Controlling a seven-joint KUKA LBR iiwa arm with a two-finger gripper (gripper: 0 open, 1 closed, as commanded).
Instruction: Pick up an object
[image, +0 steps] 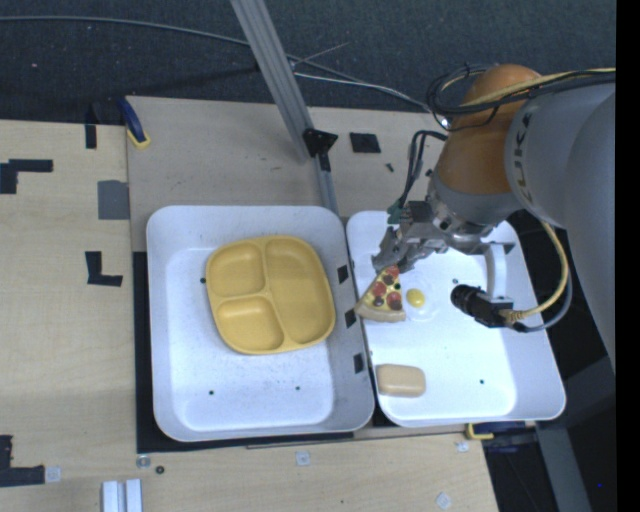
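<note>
A toy pizza slice (383, 297) with red and yellow toppings hangs at the left side of the right bin (500, 390). Its crust end reaches over the bin's left wall. My gripper (391, 262) comes down from the arm on the right and is shut on the slice's pointed upper tip. A small yellow piece (415, 297) lies just right of the slice. Near the bin's front left corner rests a beige oblong block (400, 380).
The left bin (190, 390) holds a yellow divided plate (270, 295). A grey pole (285, 80) slants down to the gap between the bins at the back. A black connector with a yellow cable (480, 305) hangs off the wrist over the right bin.
</note>
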